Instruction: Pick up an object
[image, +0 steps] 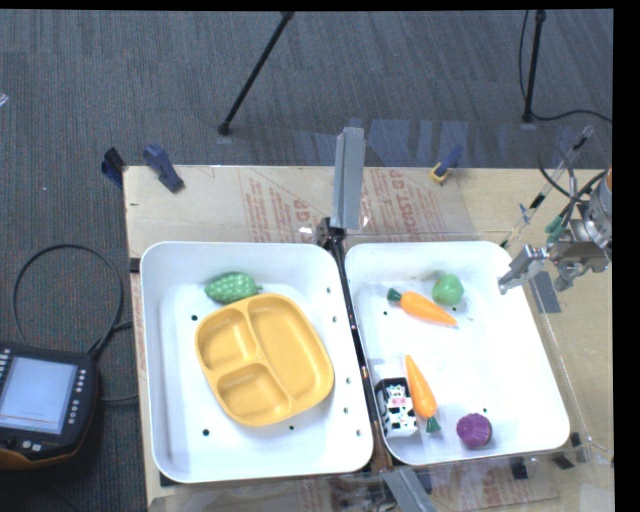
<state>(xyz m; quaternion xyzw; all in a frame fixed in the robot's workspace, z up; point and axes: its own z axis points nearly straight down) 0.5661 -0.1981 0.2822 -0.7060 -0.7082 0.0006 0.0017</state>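
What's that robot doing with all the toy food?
It's trying to pick something up, but it hasn't grabbed anything yet. Its pincer hangs over the right edge of the right bin, holding nothing. In that bin lie two carrots, a green ball, a purple ball and a little cow-print box. The left bin has a yellow plate and a bumpy green vegetable.

Floor, left: a black handheld pendant (40, 400) is lying beside the bench, cable looping behind.
Bench, rear edge: blue clamps (162, 167) are gripping the cardboard sheet (270, 205).
Background: tripod legs (255, 70) are standing.
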